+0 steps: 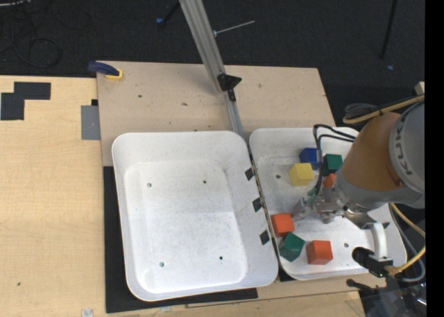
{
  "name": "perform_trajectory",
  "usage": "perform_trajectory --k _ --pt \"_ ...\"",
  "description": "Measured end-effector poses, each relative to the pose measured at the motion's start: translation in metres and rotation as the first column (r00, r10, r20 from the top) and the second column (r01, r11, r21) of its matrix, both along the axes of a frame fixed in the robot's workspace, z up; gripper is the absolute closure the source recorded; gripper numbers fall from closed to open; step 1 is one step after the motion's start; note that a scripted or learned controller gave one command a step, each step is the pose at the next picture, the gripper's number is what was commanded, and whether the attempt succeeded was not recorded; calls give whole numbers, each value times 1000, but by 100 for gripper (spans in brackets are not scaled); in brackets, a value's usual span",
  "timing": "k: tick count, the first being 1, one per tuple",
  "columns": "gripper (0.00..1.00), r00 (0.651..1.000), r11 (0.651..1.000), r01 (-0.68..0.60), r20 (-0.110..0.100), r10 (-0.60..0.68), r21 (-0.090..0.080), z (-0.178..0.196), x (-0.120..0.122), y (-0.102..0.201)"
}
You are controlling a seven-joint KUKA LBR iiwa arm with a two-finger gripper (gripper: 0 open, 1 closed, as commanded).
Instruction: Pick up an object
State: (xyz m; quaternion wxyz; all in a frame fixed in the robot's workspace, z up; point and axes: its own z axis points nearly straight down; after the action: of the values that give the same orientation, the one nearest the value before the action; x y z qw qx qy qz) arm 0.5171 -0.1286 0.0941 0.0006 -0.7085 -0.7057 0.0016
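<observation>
Single fixed cam, mounted high above the bench and looking down at a slant, far enough back to frame both white bins whole: left bin [139, 163] sits center-frame, right bin [267, 146] just right of it. Relative to the left bin, the view takes in the plywood bench top [166, 93] behind it and dark floor [104, 10] past that, with a slanted aluminium rail [205, 35] rising behind. The arm [378, 159] enters from the right edge, over the right bin.
</observation>
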Motion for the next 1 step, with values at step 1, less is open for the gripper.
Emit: perform_trajectory --k 1 --pt "100 1000 1000 9 -1 -9 2 11 -1 -1"
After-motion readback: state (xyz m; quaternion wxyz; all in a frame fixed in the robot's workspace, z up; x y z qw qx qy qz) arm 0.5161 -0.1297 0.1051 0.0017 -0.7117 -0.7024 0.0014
